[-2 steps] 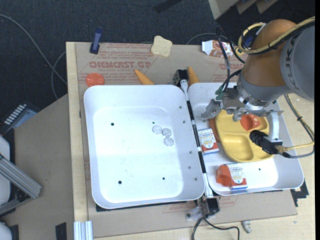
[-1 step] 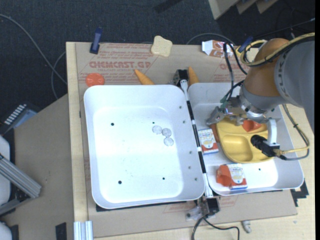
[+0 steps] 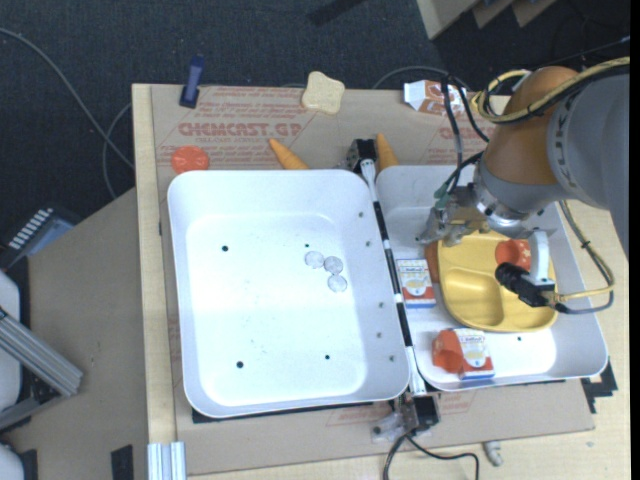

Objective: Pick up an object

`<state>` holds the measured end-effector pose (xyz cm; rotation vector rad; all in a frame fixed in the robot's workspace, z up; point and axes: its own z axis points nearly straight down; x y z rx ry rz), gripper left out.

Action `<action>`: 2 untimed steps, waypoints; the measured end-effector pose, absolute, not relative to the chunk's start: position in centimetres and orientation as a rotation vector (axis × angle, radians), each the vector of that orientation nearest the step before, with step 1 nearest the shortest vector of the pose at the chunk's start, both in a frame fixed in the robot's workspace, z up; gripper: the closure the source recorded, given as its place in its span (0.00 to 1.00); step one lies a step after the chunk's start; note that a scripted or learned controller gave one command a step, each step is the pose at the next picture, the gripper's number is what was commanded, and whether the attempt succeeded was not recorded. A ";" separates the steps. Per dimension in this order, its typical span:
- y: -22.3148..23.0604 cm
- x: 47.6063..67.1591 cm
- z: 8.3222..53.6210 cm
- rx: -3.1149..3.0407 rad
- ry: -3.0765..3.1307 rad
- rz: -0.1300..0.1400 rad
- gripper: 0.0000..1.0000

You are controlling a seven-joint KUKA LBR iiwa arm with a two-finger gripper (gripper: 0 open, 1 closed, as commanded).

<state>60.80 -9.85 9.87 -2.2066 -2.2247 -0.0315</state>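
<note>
The claw [image 3: 448,224] is parked at the yellow dish's [image 3: 478,290] far-left rim, its opening can't be made out, and the small carton [image 3: 413,280] is found just left and nearer.

The left bin [image 3: 200,268] offers wide open floor; only three small clear discs [image 3: 326,269] sit together right of its middle, so a gripper could come down almost anywhere there. The right bin [image 3: 575,353] is crowded. A yellow bowl [image 3: 480,288] takes up its centre, with a small carton [image 3: 413,280] squeezed between the bowl and the divider wall, and an orange-and-white pouch [image 3: 463,353] lies near the front edge. The arm's wrist [image 3: 520,158] hangs over the bin's far half, blocking approach from above there. A bare strip of floor shows at the front right corner. Cables [image 3: 455,108] loop behind the right bin.
</note>
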 end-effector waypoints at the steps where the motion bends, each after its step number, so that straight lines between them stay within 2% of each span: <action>1: -3.9 57.9 20.7 -2.220 -2.226 -0.005 1.00; 2: -4.0 57.8 20.5 -2.221 -2.222 0.000 0.00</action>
